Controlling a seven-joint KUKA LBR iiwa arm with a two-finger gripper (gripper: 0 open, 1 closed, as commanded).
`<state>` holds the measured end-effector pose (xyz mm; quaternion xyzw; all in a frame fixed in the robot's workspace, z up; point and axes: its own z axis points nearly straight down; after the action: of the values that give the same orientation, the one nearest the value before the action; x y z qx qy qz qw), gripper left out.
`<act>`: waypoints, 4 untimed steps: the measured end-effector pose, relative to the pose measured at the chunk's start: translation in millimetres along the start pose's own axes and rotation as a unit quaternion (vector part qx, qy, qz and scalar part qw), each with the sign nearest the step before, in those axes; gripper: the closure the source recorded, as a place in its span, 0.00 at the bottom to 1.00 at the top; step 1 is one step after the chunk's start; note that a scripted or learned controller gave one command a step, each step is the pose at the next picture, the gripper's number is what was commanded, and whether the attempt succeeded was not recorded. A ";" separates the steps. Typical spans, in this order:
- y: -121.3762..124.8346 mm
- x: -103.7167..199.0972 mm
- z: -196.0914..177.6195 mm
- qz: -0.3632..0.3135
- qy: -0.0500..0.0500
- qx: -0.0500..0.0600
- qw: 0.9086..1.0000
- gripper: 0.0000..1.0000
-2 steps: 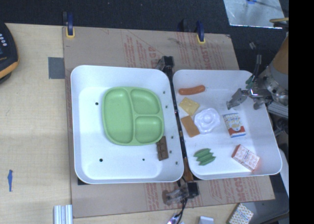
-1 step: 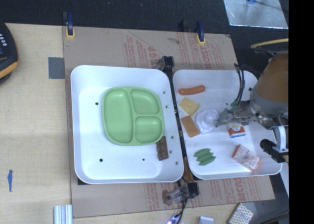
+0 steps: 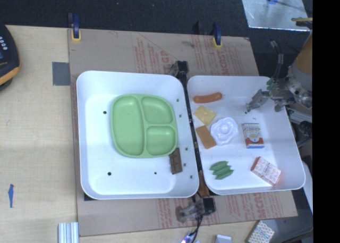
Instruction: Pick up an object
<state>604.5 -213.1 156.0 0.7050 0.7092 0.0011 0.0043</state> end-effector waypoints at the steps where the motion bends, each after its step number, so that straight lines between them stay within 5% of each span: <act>1: -50.7 23.5 56.6 0.001 0.004 0.010 1.000 0.00; 2: -41.0 55.7 63.6 -0.001 0.003 0.006 1.000 0.00; 3: 57.7 -1.8 -33.2 0.000 -0.002 -0.004 1.000 0.00; 4: -41.3 1.6 54.6 0.003 0.004 0.011 1.000 0.00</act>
<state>563.6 -212.0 101.1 0.7068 0.7073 -0.0041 -0.0066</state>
